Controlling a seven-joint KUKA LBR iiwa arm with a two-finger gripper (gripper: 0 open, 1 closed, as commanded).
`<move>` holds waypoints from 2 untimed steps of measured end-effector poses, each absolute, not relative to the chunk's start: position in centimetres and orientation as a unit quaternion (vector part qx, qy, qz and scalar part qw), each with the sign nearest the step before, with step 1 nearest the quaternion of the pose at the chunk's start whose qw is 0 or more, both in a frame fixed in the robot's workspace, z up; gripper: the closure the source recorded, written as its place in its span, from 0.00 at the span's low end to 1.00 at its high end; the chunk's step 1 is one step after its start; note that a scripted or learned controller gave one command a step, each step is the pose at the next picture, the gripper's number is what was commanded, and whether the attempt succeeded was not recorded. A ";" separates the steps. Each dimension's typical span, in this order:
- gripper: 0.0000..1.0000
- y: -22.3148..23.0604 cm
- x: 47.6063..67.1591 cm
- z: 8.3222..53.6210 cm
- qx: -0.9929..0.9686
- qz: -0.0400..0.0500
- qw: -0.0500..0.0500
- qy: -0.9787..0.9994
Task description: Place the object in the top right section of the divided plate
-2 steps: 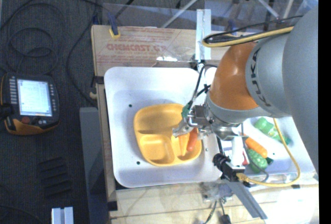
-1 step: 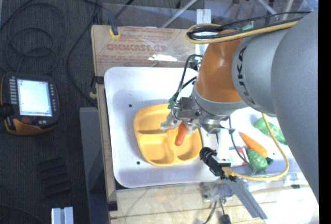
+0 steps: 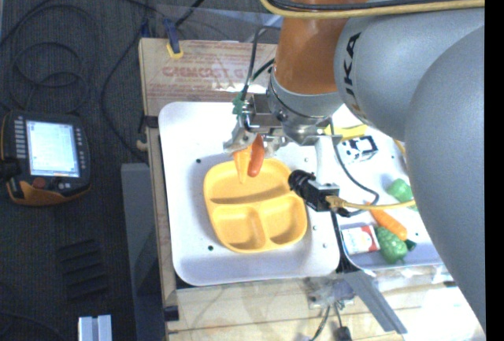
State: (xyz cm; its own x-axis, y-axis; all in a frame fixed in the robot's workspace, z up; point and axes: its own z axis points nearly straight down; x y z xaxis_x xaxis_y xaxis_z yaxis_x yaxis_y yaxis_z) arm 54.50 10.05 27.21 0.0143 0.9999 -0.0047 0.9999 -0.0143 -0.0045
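My two-finger gripper [image 3: 253,144] clamps a slim, smooth orange carrot-shaped piece [image 3: 255,159], upright above the glossy yellow divided plastic plate [image 3: 253,213].

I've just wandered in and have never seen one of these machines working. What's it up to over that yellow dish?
A big grey and orange robot arm reaches in from the right over the left white bin. Its claw hangs above the top part of a yellow divided plate and has a small orange carrot-like object between its fingers, pointing down at the plate. It looks about to set it into a section there. The other bin holds another carrot and some green toy vegetables.
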 end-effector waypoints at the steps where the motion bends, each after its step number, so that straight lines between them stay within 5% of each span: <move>1: 1.00 4.5 52.9 34.1 0.576 -0.002 0.000 0.817; 2: 1.00 4.4 48.7 27.0 0.556 -0.002 -0.002 0.831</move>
State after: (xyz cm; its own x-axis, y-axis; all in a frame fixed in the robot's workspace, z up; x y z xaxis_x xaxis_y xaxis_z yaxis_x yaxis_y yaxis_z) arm 48.69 4.44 27.03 -0.3816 0.9243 0.0001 0.9243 0.3816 -0.0059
